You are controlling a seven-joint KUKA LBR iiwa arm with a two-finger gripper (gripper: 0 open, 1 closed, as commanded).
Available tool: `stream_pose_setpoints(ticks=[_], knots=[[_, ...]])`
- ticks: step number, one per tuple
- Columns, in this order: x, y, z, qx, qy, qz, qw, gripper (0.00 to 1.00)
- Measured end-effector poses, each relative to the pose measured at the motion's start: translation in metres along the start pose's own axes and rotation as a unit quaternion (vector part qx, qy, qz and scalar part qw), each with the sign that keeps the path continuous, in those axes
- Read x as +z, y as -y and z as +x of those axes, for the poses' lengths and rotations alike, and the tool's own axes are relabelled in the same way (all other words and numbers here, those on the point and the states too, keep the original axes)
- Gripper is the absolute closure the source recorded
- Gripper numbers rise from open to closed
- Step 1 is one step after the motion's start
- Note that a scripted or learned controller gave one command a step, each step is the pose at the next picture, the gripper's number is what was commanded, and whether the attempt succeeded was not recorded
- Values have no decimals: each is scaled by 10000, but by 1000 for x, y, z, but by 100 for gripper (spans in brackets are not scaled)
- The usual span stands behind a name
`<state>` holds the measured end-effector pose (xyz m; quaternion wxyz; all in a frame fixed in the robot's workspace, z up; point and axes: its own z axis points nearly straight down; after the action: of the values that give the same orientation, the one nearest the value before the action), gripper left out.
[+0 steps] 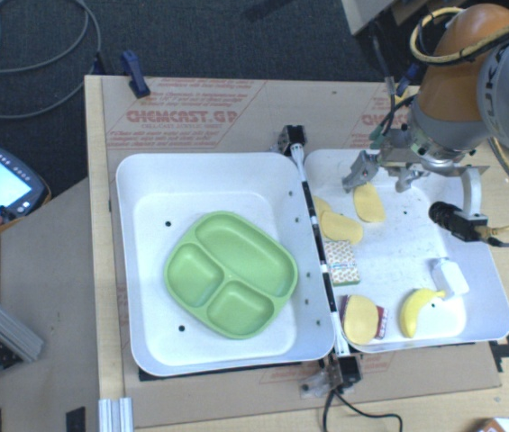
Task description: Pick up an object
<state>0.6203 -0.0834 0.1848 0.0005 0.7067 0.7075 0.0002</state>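
The right bin [479, 241] holds several small items: a yellow oval piece [368, 204], a second yellow piece [340, 227], a speckled square pad [341, 262], a round yellow and red item [361, 320], a toy banana [418, 310] and a white block [449, 278]. My gripper [380, 176] hangs at the bin's far side, just above the yellow oval piece. Its fingers [355, 173] are spread open with nothing between them.
The left bin [146, 196] holds a green divided plate [230, 274]. A black clip [291, 137] sits where the two bins meet at the back. A black cable fitting [457, 220] hangs off the arm over the right bin's right side.
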Motion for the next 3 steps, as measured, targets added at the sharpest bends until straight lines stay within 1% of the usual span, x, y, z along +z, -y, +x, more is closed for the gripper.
stream_pose_setpoints(ticks=[1, 2, 3], knots=[[100, -1, -27, 10, 1, 2, 10000, 0], [99, 10, -13, 8, 2, -5, 10000, 0], [99, 25, -13, 9, 1, -1, 10000, 0]])
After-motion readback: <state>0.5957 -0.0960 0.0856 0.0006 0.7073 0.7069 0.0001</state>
